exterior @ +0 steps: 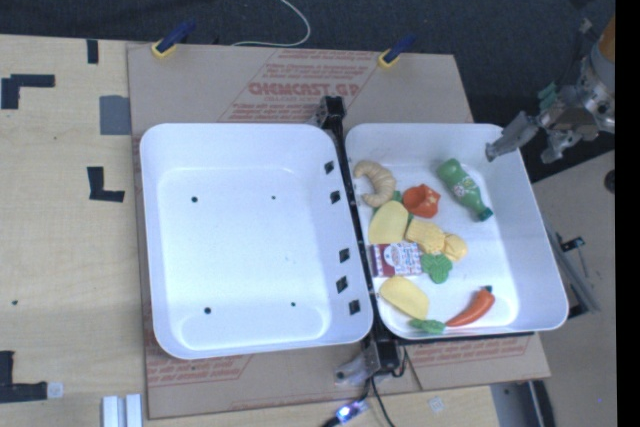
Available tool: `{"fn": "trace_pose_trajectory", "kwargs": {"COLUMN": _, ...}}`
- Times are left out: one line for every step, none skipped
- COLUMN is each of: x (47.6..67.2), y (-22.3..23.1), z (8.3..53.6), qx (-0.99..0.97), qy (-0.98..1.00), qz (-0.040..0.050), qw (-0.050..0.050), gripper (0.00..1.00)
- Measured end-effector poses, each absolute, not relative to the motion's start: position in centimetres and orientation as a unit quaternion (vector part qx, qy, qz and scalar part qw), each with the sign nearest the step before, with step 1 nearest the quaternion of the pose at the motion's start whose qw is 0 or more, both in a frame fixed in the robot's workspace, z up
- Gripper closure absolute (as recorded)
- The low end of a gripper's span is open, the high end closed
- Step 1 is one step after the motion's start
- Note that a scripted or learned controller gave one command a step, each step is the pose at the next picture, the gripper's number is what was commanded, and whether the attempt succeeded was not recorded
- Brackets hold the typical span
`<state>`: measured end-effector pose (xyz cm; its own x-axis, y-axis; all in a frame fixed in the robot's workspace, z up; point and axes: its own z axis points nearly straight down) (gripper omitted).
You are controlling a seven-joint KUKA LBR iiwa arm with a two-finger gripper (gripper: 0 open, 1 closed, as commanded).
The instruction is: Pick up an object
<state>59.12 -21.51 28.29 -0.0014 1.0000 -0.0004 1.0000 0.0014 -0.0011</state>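
Camera view: green bottle [464, 188] lies left of, below gripper [530, 141].

Cardboard sheet [300, 85] under bins, two clamps [172, 38], black cable [285, 0]

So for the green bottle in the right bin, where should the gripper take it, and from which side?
Take the green bottle across its wide body, coming straight down from above. It lies flat and slanted, its narrow neck pointing to the bin's lower right, with bare white floor on both long sides. The red tomato-like piece sits near its left, so closing across the body, away from that side, seems safest. The gripper is at the bin's upper right edge.
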Motion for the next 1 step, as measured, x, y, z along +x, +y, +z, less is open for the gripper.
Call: {"fn": "trace_pose_trajectory", "kwargs": {"x": 59.17, "y": -21.44, "z": 29.29, "qx": -0.706, "qy": -0.708, "qz": 0.0004, "qw": 0.0, "gripper": 1.0}}
